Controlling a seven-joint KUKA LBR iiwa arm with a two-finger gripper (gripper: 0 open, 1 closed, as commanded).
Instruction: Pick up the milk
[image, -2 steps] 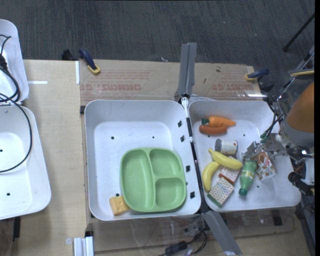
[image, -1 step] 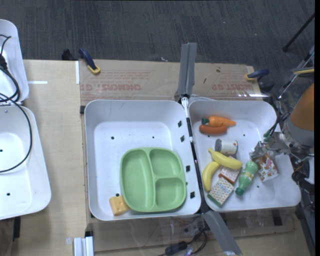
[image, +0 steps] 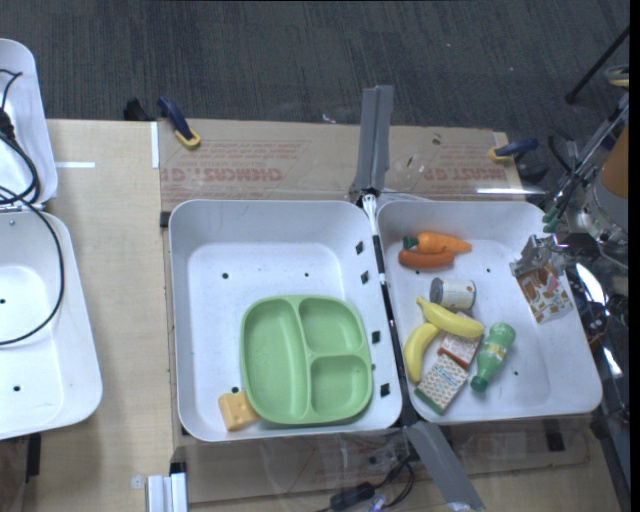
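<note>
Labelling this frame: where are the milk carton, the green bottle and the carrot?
milk carton (image: 543, 290), camera view, printed front face.
green bottle (image: 492, 350), camera view, middle of body.
carrot (image: 441, 242), camera view, orange body.

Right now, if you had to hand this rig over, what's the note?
Gripper: over the right edge of the right bin, just above a printed packet. I can't tell if it grips the packet or only touches it.
Milk: carton lying flat at the front of the right bin, its top tucked under the bananas, the green bottle close on its right.
Done: nothing; the milk is not lifted.
Left: move the gripper off the packet, across to the carton, grasp and lift. The bananas and bottle crowd it, so expect a tight approach.
</note>
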